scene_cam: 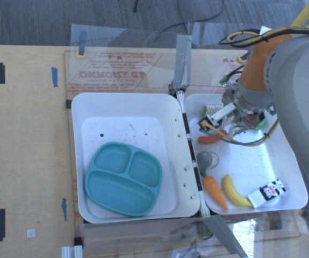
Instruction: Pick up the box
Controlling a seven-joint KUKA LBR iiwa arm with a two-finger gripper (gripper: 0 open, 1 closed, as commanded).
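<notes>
The box [267, 192] is small and white with black patches. It lies in the near right corner of the right bin [288, 149]. My gripper [247, 121] hangs over the far part of that bin, well away from the box and mostly covered by the grey wrist and orange band. Nothing can be seen held in it.
In the right bin, a banana [235, 191] and a carrot [215, 191] lie just left of the box. A thin orange-red piece [208, 140] and a small grey cup [208, 159] lie near the bin's left wall. The left bin [84, 117] holds a teal divided plate [123, 178].
</notes>
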